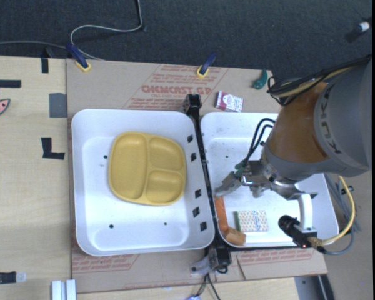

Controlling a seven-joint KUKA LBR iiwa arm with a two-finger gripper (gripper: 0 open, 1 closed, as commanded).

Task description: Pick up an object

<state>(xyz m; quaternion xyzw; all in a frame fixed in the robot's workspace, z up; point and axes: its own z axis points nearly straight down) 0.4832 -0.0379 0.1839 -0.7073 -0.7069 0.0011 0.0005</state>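
L bin (pixel 87 167) holds a yellow divided plate (pixel 147 167), lying flat. R bin (pixel 228 127) holds an orange carrot-like piece (pixel 224 217) by its L wall, long axis running near-to-far w/ a slight tilt, plus a small patterned packet (pixel 251 220) just beside it. Tool (pixel 228 183) hangs above the carrot's far end; fingers look spread, nothing between them. Cardboard on the surface reads "CHEMCAST GP" (pixel 175 89) (red print).

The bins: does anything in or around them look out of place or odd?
A small red-and-white packet lies outside on the cardboard, just behind the right bin. The yellow divided plate sits slightly askew in the left bin. Nothing looks spilled or broken.
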